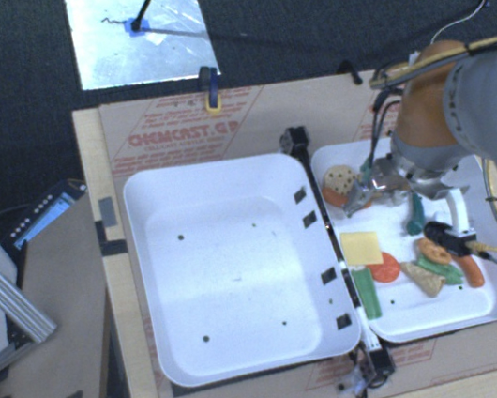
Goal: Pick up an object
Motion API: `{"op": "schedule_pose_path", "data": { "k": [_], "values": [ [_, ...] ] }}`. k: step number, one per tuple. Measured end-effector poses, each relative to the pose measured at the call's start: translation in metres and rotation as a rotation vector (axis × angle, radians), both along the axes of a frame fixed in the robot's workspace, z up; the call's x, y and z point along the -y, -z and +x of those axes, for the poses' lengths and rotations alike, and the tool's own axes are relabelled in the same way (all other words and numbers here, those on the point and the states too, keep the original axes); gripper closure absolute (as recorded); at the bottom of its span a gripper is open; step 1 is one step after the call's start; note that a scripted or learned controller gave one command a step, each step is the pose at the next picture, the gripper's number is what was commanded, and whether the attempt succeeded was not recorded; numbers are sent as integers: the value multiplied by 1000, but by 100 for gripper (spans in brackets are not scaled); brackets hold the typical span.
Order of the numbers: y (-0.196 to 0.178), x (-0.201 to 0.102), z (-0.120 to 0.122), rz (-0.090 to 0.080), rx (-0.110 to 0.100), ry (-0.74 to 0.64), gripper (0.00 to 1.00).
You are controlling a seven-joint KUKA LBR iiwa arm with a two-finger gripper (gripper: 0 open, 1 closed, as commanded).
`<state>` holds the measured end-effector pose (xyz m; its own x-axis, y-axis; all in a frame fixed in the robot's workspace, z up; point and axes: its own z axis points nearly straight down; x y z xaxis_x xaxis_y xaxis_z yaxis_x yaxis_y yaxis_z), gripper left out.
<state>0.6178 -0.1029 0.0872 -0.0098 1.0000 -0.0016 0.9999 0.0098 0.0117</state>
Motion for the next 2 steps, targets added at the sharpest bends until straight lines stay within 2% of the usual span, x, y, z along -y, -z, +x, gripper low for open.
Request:
{"op": "schedule_pose_path", "data": {
  "k": [1, 2],
  "values": [
    [5, -17, 47, 3, -36, 11, 0],
    [-6, -17, 47, 2, -32, 7, 100]
  ]
}}
